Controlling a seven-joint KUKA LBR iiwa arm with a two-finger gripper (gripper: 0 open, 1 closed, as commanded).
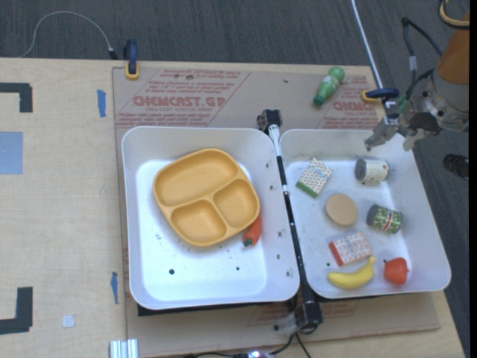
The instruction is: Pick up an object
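Reading "CHEMCAST GP" in red, mirrored, on the brown board under the bins; more red print by the green bottle at 1 o'clock cannot be made out. On the desk, the left bin holds a yellow divided plate with a small red-orange piece touching its 4 o'clock edge. The right bin holds a patterned carton, tan disc, white cup on its side, green can, checked box, banana and tomato. The gripper hangs over this bin's 1 o'clock corner, just above the cup, jaws spread and gripping nothing.
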